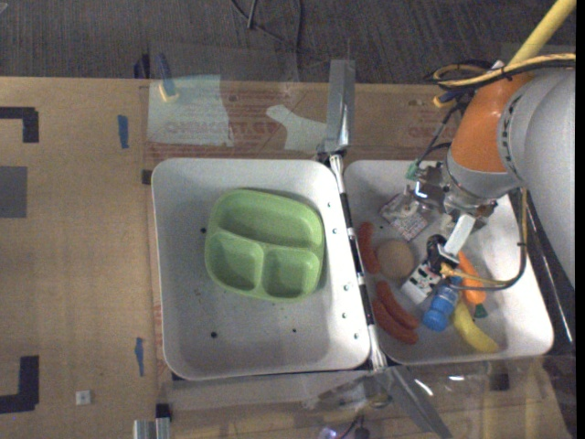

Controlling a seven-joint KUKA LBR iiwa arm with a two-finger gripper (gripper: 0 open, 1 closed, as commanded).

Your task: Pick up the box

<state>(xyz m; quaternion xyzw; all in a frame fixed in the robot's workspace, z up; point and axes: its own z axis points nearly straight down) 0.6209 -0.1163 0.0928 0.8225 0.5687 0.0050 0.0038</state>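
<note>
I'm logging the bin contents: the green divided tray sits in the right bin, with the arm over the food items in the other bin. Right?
Not quite. The camera view shows the green divided tray in the left bin; the arm hangs over the food items in the right bin.

Divided tray [265, 243] in left bin [178, 273]; food items in right bin [526, 323]

grey arm (orange band) reaching left, end effector [437, 262] lowered

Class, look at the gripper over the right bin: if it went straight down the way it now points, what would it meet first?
Probably the small white box lying just below the gripper, between the round brown item and the blue bottle. Depth is hard to judge from this slanted view, so it may already be touching.
</note>
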